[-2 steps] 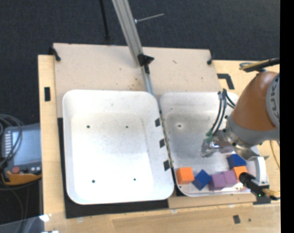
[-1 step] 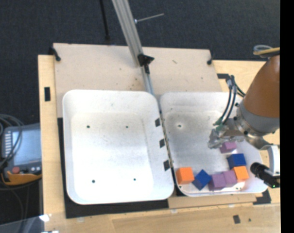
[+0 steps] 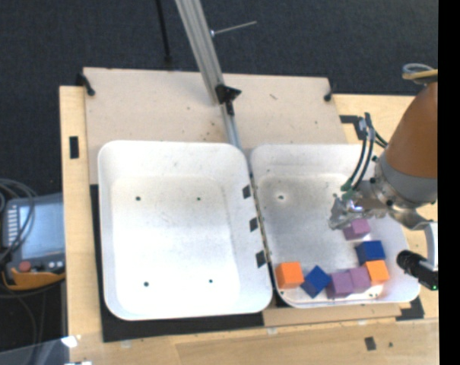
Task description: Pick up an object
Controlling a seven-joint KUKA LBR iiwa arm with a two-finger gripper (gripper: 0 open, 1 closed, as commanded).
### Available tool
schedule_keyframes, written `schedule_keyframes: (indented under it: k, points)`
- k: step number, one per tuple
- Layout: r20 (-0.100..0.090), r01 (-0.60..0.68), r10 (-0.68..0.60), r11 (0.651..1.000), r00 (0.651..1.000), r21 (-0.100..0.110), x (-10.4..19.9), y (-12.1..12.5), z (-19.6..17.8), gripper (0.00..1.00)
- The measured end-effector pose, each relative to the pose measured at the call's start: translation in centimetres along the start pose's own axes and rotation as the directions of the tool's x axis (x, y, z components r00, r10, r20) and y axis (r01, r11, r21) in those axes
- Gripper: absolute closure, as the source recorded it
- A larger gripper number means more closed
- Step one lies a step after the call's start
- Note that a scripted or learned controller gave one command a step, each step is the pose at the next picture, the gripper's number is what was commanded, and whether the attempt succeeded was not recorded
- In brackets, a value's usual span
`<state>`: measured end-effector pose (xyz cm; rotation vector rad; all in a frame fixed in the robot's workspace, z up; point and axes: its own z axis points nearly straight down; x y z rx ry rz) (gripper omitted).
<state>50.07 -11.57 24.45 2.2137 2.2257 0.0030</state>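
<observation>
My gripper hangs low over the right part of the right bin, below the arm's orange band. A purple block lies right beneath and slightly right of the fingertips; I cannot tell whether it touches them. Near the bin's front edge sit an orange block, a blue block, two purple blocks, another blue block and a second orange block.
The left bin lies beside the right one, with small clips along the shared edge. A slanted aluminium post rises behind the bins. A handheld controller with cables lies off the bench's left side.
</observation>
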Motion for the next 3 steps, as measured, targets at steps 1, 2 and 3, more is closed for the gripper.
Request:
schedule_keyframes:
  k: [1, 2, 3]
  points:
    - [-0.001, 0.002, -0.002, 1.000, 1.000, 0.002, 5.1, 0.5, 1.1, 1.00]
    - [-0.002, 0.002, -0.002, 1.000, 1.000, 0.006, 10.6, 1.2, 2.0, 1.00]
    - [-0.002, 0.004, -0.004, 1.000, 1.000, 0.002, 16.9, 2.2, 1.8, 1.00]
